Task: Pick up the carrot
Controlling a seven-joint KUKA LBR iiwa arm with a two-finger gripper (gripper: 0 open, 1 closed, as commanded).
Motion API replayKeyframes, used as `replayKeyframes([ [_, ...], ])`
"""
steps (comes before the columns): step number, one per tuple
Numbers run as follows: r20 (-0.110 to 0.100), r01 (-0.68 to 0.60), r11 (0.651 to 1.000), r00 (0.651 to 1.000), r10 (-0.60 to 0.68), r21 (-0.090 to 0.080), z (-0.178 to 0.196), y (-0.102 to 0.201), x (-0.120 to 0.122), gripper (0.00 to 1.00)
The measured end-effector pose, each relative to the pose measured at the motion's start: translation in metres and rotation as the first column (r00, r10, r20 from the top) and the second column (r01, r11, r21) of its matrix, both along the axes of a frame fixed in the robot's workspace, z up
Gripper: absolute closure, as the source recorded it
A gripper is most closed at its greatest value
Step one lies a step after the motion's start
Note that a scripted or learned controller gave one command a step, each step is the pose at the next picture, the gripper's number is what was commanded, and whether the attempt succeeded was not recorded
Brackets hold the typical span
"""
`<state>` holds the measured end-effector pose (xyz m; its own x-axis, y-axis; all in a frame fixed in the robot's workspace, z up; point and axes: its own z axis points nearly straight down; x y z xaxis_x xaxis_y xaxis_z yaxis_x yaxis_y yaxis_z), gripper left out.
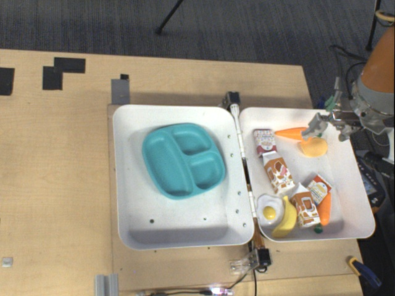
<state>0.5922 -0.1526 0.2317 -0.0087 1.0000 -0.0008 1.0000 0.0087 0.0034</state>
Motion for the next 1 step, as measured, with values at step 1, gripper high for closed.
replayKeyframes([
  [1,-0.006,-0.078,0.997,0.997,0.078,0.001,-0.0736,-0.0164,0.0341,0.00],
])
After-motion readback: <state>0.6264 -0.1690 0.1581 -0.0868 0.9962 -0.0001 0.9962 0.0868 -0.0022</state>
